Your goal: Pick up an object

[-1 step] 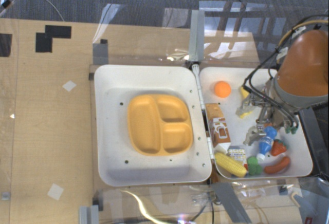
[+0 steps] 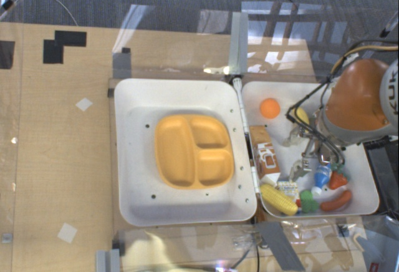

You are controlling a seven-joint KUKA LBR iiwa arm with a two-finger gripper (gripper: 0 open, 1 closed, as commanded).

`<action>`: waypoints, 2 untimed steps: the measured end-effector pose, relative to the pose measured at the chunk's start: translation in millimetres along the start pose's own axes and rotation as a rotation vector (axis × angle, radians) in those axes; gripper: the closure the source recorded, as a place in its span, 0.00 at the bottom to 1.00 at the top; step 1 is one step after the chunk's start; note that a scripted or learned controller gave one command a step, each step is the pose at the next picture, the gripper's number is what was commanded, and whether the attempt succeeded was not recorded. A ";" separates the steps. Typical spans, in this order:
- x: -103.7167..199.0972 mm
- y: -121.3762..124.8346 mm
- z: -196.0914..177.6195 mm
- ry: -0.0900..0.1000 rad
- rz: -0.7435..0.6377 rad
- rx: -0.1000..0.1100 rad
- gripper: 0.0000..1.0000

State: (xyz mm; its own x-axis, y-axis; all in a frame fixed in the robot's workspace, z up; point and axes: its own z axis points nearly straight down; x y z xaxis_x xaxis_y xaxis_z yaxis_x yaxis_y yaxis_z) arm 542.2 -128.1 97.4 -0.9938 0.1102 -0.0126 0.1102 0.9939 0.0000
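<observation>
Looking down from the fixed camera, I read the scene like this:

Arm: the grey arm with its orange band [image 2: 355,97] reaches in from my right and hangs over the right-hand shallow white bin [image 2: 371,197].

Pincer: the two-finger metal gripper [image 2: 310,155] points down into that bin; its tips blur into the clutter, so I cannot tell how they are set or whether anything is between them.

Just right of the pincer: a small blue and white bottle-like item [image 2: 322,176], close against it, with a small orange-red piece [image 2: 337,180] just beyond.

Below the pincer: a yellow toy corn cob [image 2: 278,198], a green plastic lump [image 2: 307,200] and a red sausage-shaped toy [image 2: 336,201], all bunched along the near wall.

Left of the pincer: a brown and white printed carton [image 2: 264,154] lying lengthwise beside the divider between the bins.

Up and left of the pincer: a small orange ball [image 2: 270,108], well apart from the rest.

Just above the pincer: a yellow curved piece [image 2: 302,116], partly hidden under the arm.

Far left of the pincer: the left-hand white bin [image 2: 134,158], which holds a yellow-orange plastic tray with three compartments [image 2: 194,151], lying flat.
</observation>
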 end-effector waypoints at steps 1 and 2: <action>-94.4 -21.1 10.4 0.000 0.244 0.000 0.00; -118.5 19.7 10.3 0.014 0.121 0.001 0.00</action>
State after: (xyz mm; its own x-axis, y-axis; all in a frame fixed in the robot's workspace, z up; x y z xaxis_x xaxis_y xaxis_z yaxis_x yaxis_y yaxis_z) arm 662.2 -121.6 88.6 -0.9734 0.2290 0.0015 0.2290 0.9734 -0.0005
